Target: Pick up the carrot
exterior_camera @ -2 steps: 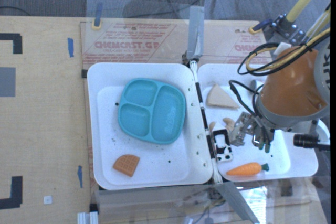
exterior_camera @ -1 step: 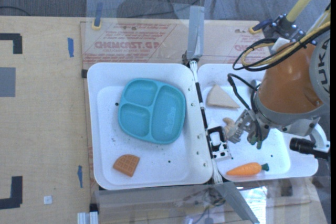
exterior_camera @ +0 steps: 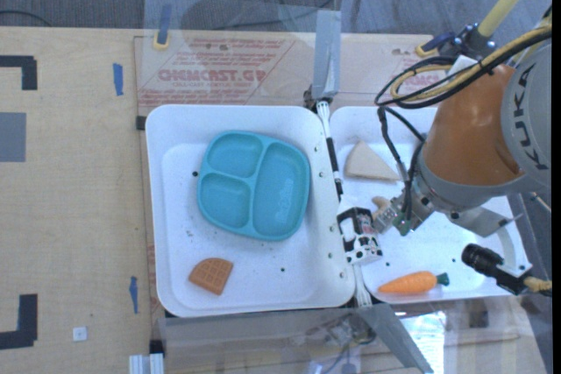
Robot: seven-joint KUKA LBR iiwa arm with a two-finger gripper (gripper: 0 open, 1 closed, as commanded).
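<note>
the carrot [exterior_camera: 408, 283] lies flat against the right bin's [exterior_camera: 456, 292] near wall — the end effector [exterior_camera: 359, 234] hangs spread above it, near the divider, pinching nothing.

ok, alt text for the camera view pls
An orange carrot lies near the front edge of the right bin, with the arm's tool above that bin's left side, apart from the carrot. The left bin holds a blue divided plate and a waffle piece.

blue divided plate [exterior_camera: 254, 186], waffle piece [exterior_camera: 211, 275], bread wedge [exterior_camera: 370, 164]
</note>
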